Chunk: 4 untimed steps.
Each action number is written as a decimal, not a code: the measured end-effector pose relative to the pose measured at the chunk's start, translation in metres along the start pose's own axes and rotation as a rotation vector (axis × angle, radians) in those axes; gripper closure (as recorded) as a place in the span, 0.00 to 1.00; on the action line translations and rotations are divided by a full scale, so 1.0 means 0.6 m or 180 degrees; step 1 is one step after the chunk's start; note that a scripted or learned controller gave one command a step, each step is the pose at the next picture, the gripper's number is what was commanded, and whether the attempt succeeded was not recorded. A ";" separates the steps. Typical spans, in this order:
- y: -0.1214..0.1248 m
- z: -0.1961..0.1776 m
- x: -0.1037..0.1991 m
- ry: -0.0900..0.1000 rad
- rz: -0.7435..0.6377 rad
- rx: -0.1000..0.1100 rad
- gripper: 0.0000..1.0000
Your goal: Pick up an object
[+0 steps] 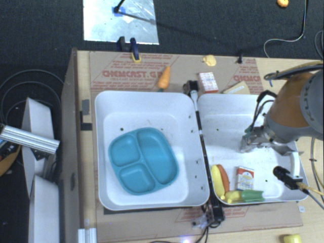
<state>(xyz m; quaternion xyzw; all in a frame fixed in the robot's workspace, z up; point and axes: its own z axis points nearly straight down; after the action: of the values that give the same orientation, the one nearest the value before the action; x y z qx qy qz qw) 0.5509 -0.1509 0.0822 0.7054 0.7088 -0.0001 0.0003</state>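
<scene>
Bench bins: left holds blue tray; right, toy food.

Arm is running off the right edge, so its upper part is cut off. Gripper is sitting under the wrist; jaws too blurred to tell apart. Yellow object at bottom edge is getting clipped. Print on small red-and-white carton is too small to read. Green item is partly covering yellow piece beside it.

Grey arm reaching from right, wrist bent down
</scene>
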 end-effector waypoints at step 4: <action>0.199 -0.006 0.051 0.0002 -0.0004 -0.0014 0.00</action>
<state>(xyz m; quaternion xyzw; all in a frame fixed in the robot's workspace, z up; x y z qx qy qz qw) 0.6703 -0.1199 0.0855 0.7049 0.7093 0.0016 0.0017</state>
